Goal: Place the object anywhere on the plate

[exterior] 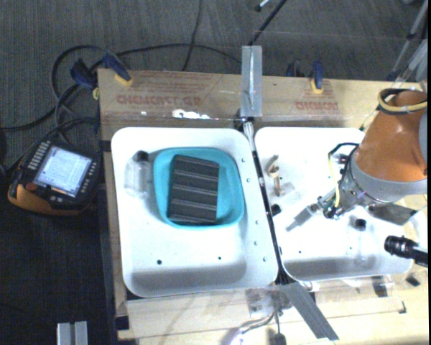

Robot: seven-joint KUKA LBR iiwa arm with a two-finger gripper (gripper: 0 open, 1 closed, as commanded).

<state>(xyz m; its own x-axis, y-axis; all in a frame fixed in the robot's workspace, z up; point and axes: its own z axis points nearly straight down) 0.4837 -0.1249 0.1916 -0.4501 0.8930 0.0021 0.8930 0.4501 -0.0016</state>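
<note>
A blue plate sits in the left bin. A dark grey ribbed block lies flat on the middle of the plate. My gripper hangs low over the middle of the right bin, pointing left and down, well apart from the plate. Nothing shows in its grasp. The arm with its orange band comes in from the right edge.
A clear bottle with a black cap lies beside the plate's left rim. The right bin holds a small beige piece, a small black piece and another black piece. A raised divider separates the bins.
</note>
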